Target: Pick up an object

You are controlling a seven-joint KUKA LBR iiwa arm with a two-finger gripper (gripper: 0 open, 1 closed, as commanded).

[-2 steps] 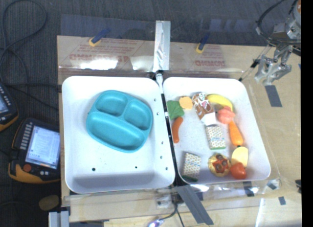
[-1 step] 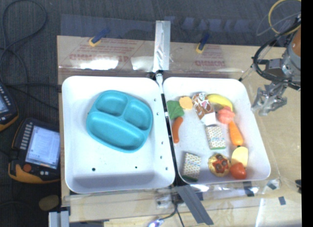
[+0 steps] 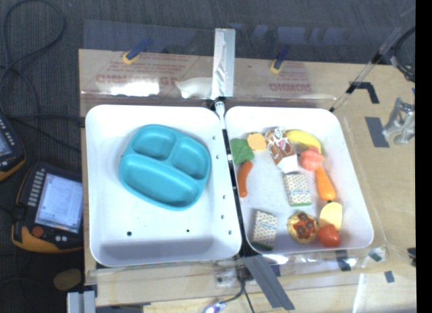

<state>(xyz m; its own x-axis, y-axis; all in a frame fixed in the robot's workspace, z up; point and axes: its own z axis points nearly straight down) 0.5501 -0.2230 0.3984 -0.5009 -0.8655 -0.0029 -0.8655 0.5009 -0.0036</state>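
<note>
The right bin (image 3: pixel 351 170) holds several toy foods. Among them are a yellow banana (image 3: pixel 302 139), an orange carrot (image 3: pixel 244 178), a second carrot (image 3: pixel 325 183), a green leaf (image 3: pixel 239 150), a patterned packet (image 3: pixel 298 189) and a red tomato (image 3: pixel 329 236). A small metallic part that looks like my gripper (image 3: pixel 401 120) sits at the far right, outside the bin and well away from the food. Nothing is visible between its fingers.
The left bin (image 3: pixel 101 224) carries a blue divided plate (image 3: pixel 165 165). A raised divider (image 3: pixel 229 183) separates the two bins. A clear panel with clips stands behind them. A pendant with a screen (image 3: pixel 50 204) and cables lie off the bench to the left.
</note>
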